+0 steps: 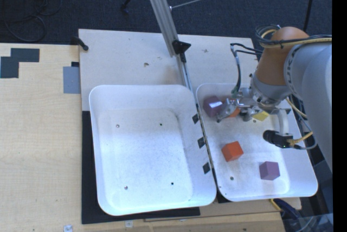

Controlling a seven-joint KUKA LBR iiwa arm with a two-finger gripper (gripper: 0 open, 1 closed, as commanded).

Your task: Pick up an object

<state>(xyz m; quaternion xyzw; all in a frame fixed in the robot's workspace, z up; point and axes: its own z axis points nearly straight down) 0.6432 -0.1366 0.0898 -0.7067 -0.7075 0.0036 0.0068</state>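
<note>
Gripper reaching low into the right bin

The gripper is hanging beside a purple block, its opening impossible to tell; an orange cube and a purple cube are lying apart, nearer the right bin's front.

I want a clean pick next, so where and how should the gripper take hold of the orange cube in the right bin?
Likely from straight above, closing on two opposite side faces of the orange cube. It sits flat on the right bin floor, turned slightly askew, so turn the wrist to match. It stands apart from the purple cube, leaving room on every side.
</note>
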